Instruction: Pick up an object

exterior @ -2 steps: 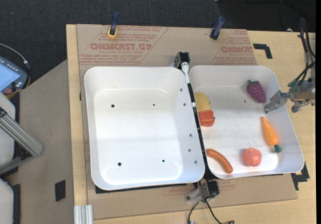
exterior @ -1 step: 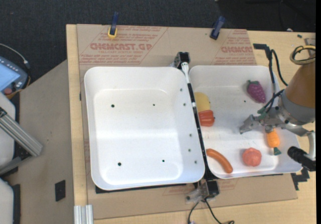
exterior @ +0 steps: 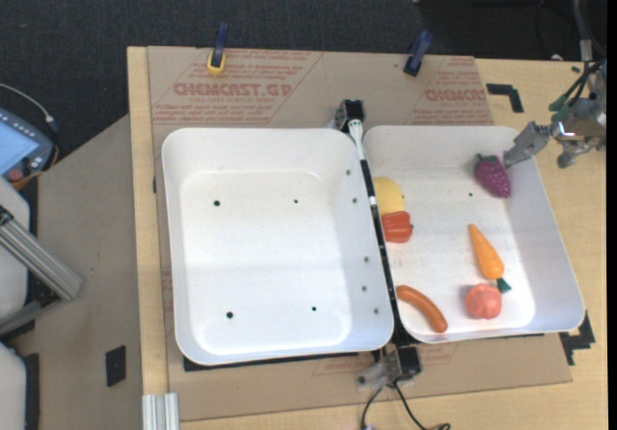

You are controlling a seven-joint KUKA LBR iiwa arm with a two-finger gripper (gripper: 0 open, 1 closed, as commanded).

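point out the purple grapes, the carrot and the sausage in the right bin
purple grapes (exterior: 493,176), camera view, on the middle of the bunch
carrot (exterior: 485,251), camera view, on the middle of its orange body
sausage (exterior: 421,307), camera view, on the middle of its length

The cardboard sheet (exterior: 289,81) under the bins reads "CHEMCAST GP" in red print (repeated, partly hidden, at right).
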